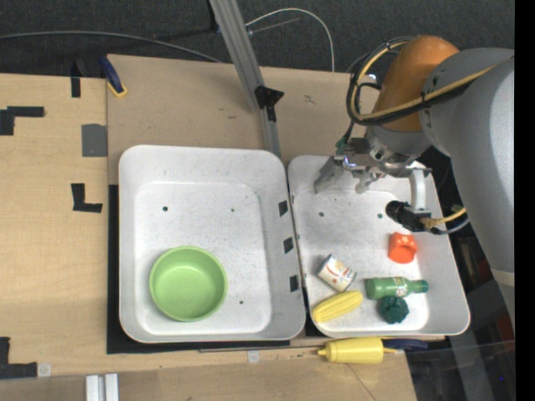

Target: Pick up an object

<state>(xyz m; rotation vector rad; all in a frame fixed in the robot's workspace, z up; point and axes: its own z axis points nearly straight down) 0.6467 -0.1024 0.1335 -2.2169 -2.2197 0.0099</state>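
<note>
My gripper (344, 179) hangs over the far end of the right bin (368, 215), its two fingers (324, 176) spread apart with nothing between them. Nearer the front of that bin lie an orange piece (402, 247), a small white can (337, 271), a green bottle (395, 287) on its side, a yellow corn cob (337, 306) and a dark green lump (392, 309). All of them sit well in front of the gripper, apart from it.
A green bowl (188, 282) stands in the front left of the left bin (201, 174). A yellow bottle (355, 351) lies on the bench just outside the right bin's front rim. A slanted metal pole (242, 48) rises behind the bins.
</note>
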